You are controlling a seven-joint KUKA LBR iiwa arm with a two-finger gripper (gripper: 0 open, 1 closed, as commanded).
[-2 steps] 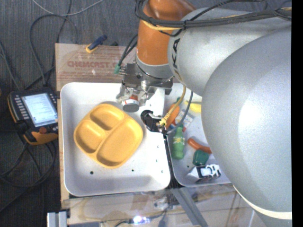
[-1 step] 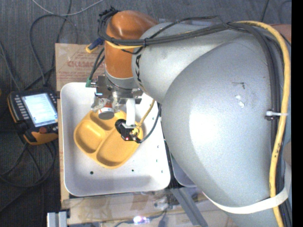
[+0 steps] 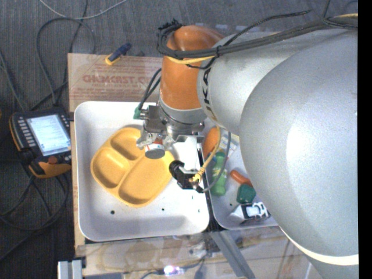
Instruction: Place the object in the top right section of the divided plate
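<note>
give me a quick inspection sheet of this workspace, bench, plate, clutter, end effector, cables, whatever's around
surface: left white bin on a wooden bench; right bin partly under the arm.
job's things: yellow divided plate lies in the left bin; nothing seen in its visible sections; its upper right part is hidden by the end effector.
clutter: an orange piece, a green piece, an orange-and-green carrot-like toy and a black-and-white item in the right bin.
end effector: end effector over the plate's upper right; held object cannot be told.
cables: black cables run along the arm; loose leads on the floor.
surroundings: teach pendant left of the bench; blue-and-yellow tool on the bench's far edge.
</note>
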